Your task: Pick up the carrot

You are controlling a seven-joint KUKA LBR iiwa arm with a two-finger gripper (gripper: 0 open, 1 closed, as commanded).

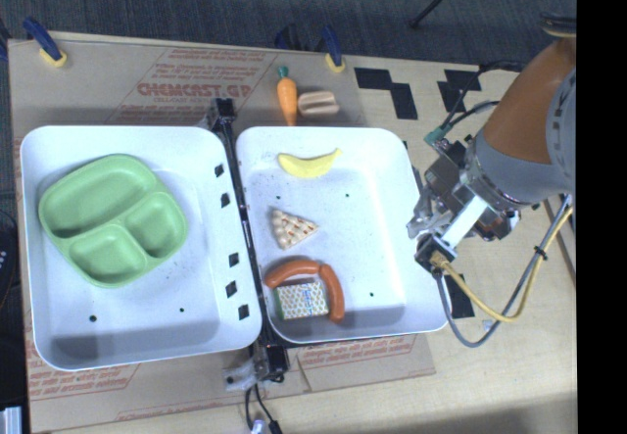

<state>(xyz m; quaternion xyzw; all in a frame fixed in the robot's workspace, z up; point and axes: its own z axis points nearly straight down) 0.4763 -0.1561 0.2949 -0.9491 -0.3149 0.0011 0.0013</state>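
The carrot (285, 97), orange with a green top, lies on the cardboard just behind the right bin (392, 153), outside both bins. My gripper (425, 223) hangs over the right rim of the right bin, far to the right of the carrot and nearer the front. Nothing shows in its grasp.
A tan and brown bun piece (318, 105) lies right beside the carrot. The right bin holds a yellow banana (308, 163), a pizza wedge (292, 227), a curved sausage (306, 272) and a small patterned box (302, 300). A green divided plate (113, 218) sits in the left bin (59, 339).
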